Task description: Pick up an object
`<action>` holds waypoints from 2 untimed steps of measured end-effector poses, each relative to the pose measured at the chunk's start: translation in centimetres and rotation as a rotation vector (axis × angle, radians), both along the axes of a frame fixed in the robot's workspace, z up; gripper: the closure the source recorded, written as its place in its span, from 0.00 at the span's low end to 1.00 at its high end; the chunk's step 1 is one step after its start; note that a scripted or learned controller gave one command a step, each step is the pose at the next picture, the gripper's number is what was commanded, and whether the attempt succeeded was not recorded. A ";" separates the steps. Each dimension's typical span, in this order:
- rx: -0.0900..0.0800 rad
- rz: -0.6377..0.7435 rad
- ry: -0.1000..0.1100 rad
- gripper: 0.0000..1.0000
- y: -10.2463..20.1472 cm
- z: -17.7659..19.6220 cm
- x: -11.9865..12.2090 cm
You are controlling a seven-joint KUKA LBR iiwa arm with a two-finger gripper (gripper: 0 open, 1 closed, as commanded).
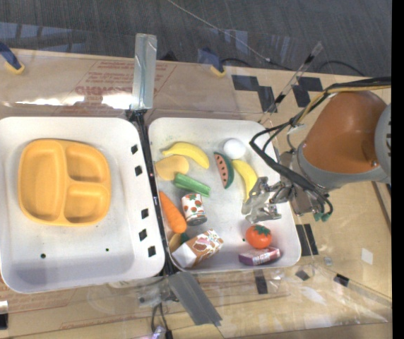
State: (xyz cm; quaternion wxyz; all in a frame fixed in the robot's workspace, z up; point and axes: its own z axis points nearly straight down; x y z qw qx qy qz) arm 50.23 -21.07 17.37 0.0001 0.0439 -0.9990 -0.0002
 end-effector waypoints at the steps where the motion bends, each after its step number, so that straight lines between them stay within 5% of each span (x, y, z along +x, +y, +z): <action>1: 0.000 -0.365 0.001 1.00 0.0 0.3 -0.9; 2: 0.001 -0.582 0.001 1.00 8.2 -3.5 -2.5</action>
